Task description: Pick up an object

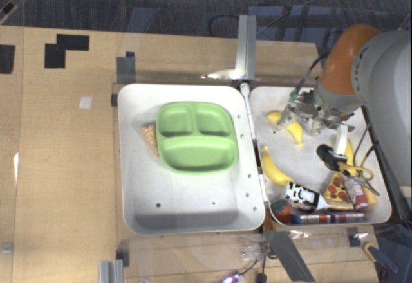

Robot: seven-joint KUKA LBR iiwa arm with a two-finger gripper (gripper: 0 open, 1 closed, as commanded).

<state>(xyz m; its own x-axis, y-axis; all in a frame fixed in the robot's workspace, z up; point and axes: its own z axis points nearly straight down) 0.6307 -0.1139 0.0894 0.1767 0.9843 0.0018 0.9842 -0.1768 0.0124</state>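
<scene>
You are looking first at the left bin (132, 172), where a green divided plate (194, 137) is lying flat with a tan scrap (150, 139) touching its left edge. In the right bin (302, 163), a banana (273, 171) is resting along the left wall. Further in, the gripper (302, 114) is hanging low over a second yellow banana (295, 134); you cannot tell how wide it is standing or whether it is gripping. A toy pizza slice (337, 190) is sitting near the front right corner.
</scene>
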